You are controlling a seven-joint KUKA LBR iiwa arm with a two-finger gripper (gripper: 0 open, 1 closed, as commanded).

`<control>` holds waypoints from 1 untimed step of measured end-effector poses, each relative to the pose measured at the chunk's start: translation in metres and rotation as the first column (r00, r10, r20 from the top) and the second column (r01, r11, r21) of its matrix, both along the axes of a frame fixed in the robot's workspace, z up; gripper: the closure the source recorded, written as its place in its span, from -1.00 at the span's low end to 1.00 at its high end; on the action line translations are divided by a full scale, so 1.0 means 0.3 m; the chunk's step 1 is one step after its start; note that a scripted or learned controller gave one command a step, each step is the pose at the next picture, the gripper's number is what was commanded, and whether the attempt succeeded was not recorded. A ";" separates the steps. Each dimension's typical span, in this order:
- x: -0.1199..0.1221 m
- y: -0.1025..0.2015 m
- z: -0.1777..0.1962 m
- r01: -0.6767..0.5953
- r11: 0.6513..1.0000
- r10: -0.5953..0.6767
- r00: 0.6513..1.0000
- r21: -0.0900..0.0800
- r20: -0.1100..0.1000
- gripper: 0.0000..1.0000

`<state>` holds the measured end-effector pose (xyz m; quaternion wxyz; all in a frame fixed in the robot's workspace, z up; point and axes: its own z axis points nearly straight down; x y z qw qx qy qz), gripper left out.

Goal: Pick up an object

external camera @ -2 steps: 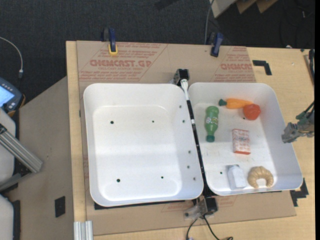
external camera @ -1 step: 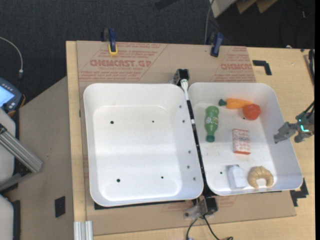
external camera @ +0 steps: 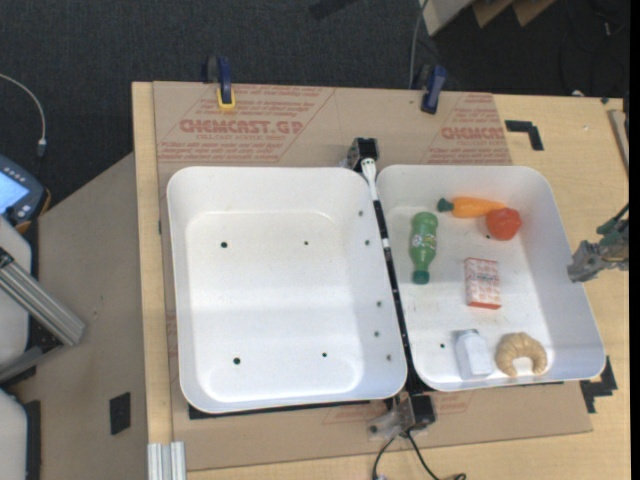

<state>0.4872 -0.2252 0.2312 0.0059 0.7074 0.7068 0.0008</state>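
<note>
Gripper (external camera: 597,258) at the right bin's (external camera: 570,218) right rim, above the bench; whether it is open or closed cannot be told. Inside that bin: a green bottle (external camera: 423,245) near the left wall, a carrot (external camera: 472,207) and red tomato (external camera: 503,223) toward the far edge, a red-and-white packet (external camera: 483,282) mid-bin, a croissant (external camera: 522,354) and white object (external camera: 473,354) by the near edge.

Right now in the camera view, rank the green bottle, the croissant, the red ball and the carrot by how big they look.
1. green bottle
2. croissant and carrot, too close to separate
3. red ball
</note>
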 end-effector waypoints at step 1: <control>-0.001 0.000 -0.002 0.000 1.000 0.000 1.000 0.001 -0.001 -1.00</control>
